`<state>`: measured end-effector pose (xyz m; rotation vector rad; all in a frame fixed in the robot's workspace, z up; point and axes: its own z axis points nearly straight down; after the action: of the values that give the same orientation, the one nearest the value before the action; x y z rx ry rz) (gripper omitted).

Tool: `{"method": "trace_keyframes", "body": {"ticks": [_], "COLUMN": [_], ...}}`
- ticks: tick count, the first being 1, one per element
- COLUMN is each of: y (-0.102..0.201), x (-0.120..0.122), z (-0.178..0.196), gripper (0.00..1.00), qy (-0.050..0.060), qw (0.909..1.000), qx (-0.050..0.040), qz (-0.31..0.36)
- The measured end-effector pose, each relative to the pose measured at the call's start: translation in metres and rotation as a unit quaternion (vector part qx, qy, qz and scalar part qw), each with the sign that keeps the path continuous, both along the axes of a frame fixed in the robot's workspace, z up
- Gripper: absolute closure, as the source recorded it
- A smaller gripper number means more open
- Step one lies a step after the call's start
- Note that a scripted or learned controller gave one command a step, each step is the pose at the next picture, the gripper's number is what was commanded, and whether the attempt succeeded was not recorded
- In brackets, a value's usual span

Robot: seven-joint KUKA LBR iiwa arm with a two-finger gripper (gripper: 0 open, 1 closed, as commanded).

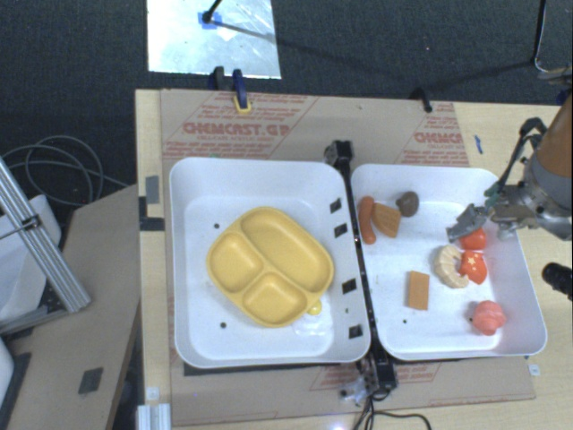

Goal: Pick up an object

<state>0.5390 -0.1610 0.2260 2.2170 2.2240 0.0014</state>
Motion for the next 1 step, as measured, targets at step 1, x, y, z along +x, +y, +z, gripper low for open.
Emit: {"method": "trace_keyframes", "body": {"ticks": [1], "y": [0.0402], "x": [-0.0331], "z": [-0.146], "gripper": [0.0], "qy": [0.001], "qw": [1.0], "qx": [0.0009], "qz": [0.0]}}
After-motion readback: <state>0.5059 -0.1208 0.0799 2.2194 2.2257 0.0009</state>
